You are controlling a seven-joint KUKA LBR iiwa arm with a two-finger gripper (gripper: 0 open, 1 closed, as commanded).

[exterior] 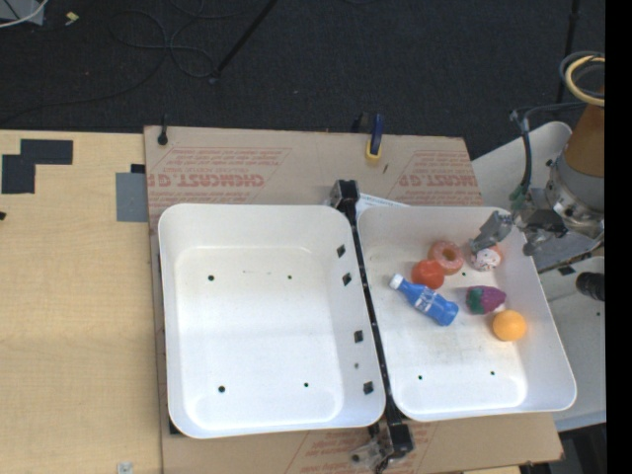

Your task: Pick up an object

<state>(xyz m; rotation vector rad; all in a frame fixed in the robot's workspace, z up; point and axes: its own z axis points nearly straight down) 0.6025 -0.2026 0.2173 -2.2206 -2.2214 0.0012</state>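
I see the gripper (517, 232) at the upper right rim of the right bin (474, 393), the arm (585, 166) reaching in from the right. Its jaws stand spread apart, one finger (490, 231) angled down toward the bin, nothing between them.

All the objects lie in the right bin's upper right part. A small white piece with pink marks (485, 258) sits just below that finger. Beside it is a pink ring (447, 256), touching a red-orange ball (428, 274). A blue bottle with a white cap (425, 299) lies tilted just below the ball. To its right rests a purple and green toy (485, 299), and an orange ball (510, 325) sits near it, close to the right wall.

The left bin (197, 393) adjoins along a black divider (357, 294). Both bins rest on cardboard (257, 171) on the desk (69, 314).
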